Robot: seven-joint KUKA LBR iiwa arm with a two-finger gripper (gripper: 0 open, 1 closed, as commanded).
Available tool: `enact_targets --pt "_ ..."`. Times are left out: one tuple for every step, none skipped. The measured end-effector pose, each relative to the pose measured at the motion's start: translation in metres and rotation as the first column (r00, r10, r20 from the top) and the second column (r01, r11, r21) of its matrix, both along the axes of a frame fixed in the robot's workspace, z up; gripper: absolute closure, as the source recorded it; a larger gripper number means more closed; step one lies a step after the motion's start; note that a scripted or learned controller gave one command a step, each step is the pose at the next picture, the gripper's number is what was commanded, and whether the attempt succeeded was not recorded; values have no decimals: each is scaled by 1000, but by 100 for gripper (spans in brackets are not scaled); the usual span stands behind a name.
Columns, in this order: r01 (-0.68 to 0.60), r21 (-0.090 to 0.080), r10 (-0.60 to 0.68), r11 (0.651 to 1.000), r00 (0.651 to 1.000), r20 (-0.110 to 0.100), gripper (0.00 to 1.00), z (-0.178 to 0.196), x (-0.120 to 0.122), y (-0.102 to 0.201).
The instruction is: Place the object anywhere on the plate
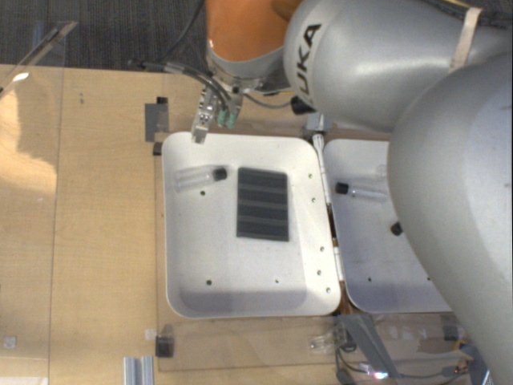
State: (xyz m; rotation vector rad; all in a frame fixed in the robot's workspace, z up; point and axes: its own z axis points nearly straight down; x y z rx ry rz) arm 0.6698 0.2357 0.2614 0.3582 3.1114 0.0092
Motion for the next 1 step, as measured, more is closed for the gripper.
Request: enact_targets --pt "-451 -5 451 893 893 3 100 10 -14 -21"
